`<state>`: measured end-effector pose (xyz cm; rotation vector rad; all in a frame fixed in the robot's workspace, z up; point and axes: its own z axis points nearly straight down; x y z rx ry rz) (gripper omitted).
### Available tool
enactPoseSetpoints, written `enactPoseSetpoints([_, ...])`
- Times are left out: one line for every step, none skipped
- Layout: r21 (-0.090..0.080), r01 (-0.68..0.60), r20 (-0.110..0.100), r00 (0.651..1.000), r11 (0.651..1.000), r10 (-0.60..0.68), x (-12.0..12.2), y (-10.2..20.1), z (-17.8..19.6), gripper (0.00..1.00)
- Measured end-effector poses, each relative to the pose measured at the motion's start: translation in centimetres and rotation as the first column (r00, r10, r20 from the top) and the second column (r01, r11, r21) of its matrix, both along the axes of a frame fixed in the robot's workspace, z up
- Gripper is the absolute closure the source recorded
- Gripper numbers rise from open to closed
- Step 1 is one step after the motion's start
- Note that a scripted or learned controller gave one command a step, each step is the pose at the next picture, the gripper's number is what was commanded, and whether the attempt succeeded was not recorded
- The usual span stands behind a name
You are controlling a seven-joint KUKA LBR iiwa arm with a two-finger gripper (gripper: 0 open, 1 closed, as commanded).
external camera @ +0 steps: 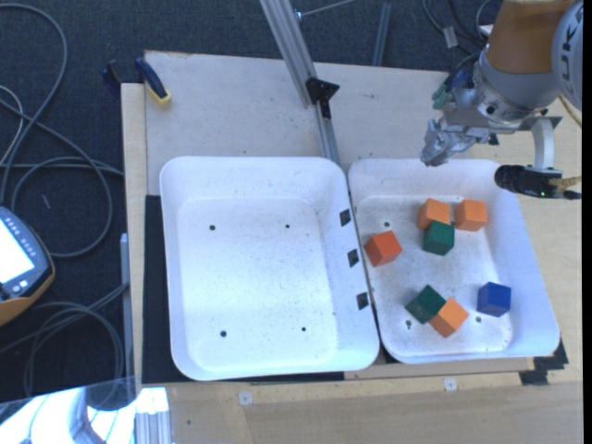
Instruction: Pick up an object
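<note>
The right bin [518, 248] holds several small blocks. A red-orange block [383, 247] lies near its left wall. Two orange blocks [434, 214] [472, 215] sit side by side toward the back, with a dark green block [439, 238] just in front of them. Near the front lie another green block [426, 303], touching an orange block [450, 317], and a blue block [494, 299]. My gripper [441, 148] hangs above the bin's back rim, behind the blocks, with nothing visible between its fingers. Its fingertips look close together.
The left bin [185, 248] stands beside the right one, with black clips along the shared wall. A slanted metal rail [294, 54] runs across the board behind the bins. A black part [527, 180] sticks out near the right bin's back right corner.
</note>
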<state>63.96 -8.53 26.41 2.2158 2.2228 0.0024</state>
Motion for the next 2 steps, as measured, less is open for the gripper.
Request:
enactPoseSetpoints([-0.001,0.000,-0.002,1.000,1.000,0.000,0.0,0.0,-0.1,0.00])
enactPoseSetpoints([0.002,0.005,-0.011,1.000,1.000,-0.005,-2.1,-1.5,-5.6,0.00])
